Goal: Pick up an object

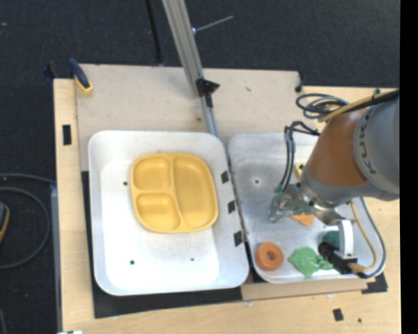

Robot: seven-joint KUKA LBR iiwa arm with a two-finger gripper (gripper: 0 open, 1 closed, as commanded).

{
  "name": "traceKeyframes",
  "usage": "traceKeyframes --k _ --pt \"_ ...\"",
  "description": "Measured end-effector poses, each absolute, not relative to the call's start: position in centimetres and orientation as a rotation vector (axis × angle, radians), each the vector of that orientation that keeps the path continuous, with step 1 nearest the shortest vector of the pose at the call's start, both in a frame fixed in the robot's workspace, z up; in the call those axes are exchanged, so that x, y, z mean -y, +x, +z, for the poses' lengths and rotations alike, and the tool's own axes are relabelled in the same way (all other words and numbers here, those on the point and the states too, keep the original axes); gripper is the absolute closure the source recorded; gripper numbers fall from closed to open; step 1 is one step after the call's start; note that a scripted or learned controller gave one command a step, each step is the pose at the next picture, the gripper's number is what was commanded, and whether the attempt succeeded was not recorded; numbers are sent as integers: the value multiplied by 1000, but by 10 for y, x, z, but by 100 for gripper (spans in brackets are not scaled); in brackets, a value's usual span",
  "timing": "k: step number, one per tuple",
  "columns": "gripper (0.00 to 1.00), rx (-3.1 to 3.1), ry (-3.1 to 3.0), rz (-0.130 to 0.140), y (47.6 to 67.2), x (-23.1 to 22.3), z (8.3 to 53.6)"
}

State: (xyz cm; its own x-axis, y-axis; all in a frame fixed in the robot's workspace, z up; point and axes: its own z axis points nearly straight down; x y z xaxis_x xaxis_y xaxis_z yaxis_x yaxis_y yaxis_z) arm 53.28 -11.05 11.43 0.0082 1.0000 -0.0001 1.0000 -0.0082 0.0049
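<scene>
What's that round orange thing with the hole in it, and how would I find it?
Look at the right-hand white bin, the one under the grey and orange arm. Near its front edge lies an orange ring, like a small doughnut. The crumpled green object beside it has no hole.

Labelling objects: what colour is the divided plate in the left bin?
Yellow. The divided plate shows plainly in the camera view.

Looked like robotics lab: plywood bench [125, 103] stood on dark carpet, aluminium camera pole [184, 40] rose behind arm [348, 155], loose cables [320, 105] lay beside it, two white bins [111, 270] below gripper.
</scene>
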Motion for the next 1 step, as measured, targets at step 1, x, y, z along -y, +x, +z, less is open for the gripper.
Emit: traceKeyframes --k 1 --pt "100 -2220 2215 5 531 108 159"
